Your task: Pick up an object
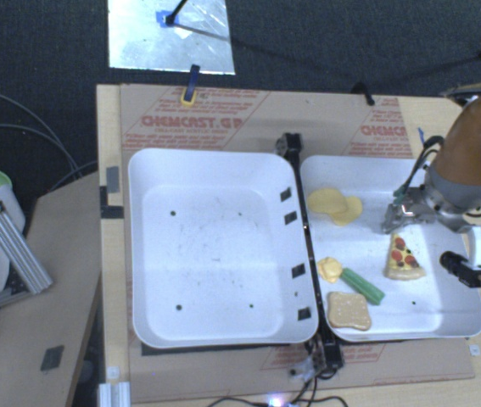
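The right bin [459, 320] holds several toy foods. A pizza slice [404, 258] lies at its right side. Pale yellow chips [336, 204] lie at the upper left, and a small yellow piece [330, 269] sits beside a green stick [363, 285]. A slice of toast [349, 309] lies near the front edge. My gripper [395, 218] hangs over the right bin, just above and left of the pizza slice and right of the chips. Nothing can be seen held in it.
The left bin [215, 253] stands beside the right one, with a black divider bar [301, 227] between them. The grey arm with its orange band [478, 155] reaches in from the right. A black part [461, 269] sticks out over the right bin's edge.
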You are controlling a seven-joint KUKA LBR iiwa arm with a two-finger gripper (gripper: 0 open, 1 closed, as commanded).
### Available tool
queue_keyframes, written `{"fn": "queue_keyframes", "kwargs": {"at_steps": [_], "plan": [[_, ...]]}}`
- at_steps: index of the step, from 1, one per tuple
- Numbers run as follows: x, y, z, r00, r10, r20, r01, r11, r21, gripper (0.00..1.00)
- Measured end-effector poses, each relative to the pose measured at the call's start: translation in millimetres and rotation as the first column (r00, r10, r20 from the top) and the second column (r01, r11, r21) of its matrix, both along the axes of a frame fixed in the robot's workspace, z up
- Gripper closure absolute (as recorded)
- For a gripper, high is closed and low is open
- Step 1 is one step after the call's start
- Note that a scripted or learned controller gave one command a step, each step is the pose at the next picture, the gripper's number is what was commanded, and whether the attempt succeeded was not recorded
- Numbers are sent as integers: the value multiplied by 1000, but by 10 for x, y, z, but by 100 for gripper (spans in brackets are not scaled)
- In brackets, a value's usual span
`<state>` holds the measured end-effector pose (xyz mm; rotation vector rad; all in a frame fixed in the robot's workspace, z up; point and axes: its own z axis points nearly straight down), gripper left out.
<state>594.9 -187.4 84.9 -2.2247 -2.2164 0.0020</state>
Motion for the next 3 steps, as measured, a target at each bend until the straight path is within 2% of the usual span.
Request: {"fn": "queue_keyframes", "kwargs": {"at_steps": [1, 3], "plan": [[-328, -207, 89, 1000, 2, 2, -2, 1000, -1, 100], [-289, -193, 307, 1000, 6, 11, -6, 1000, -2, 100]]}}
